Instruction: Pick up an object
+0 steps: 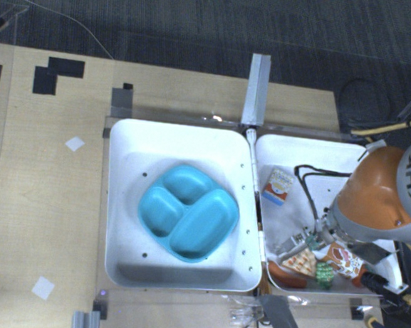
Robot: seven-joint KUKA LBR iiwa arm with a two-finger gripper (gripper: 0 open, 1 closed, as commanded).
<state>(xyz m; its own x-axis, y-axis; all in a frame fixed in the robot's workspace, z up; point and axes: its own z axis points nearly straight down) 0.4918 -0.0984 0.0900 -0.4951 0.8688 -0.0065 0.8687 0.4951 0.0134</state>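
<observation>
The pincer [312,240] is lowered into the right bin [314,151], just above the toy pile [317,266]; whether it is open or closed cannot be told. No object appears lifted, so the pick is judged incomplete. The blue tray [188,212] (left bin [132,142]) lies well to its left.

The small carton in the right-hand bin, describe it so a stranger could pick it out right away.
Start at the right bin of the two white ones. The small carton lies in its upper left part, near the divider, apart from the pile of toy food at the bottom. It is pale with a red lower edge.
</observation>
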